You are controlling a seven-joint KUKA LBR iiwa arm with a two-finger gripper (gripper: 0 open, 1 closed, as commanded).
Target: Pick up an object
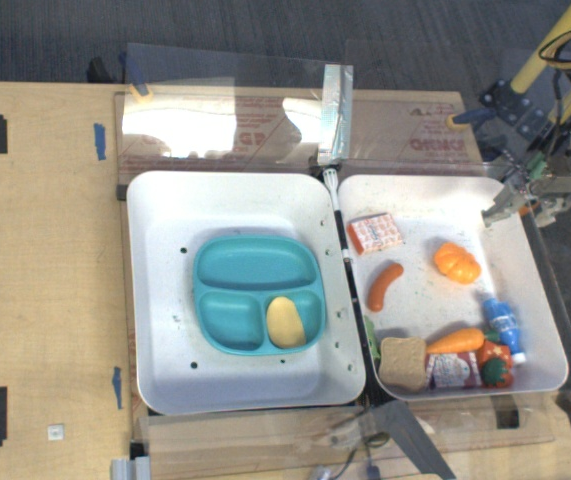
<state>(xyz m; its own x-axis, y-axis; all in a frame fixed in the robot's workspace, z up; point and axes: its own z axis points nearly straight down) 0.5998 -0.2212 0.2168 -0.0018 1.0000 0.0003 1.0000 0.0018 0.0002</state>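
Hovering at the right white plastic bin's far edge, the pincer was too blurred to tell spread or pressed. Near it lay the small orange toy pepper, probably light, stiff, slick; gripping across its middle seemed best.

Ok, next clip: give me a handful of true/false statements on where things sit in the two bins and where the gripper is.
1. A yellow potato lies in the teal tray. True.
2. The tray is in the right bin. False: it is in the left bin.
3. The sausage lies in the right bin. True.
4. The gripper holds the orange pepper. False: the pepper lies on the bin floor, apart from the gripper at the far right rim.
5. The blue bottle lies in the tray. False: it is in the right bin.
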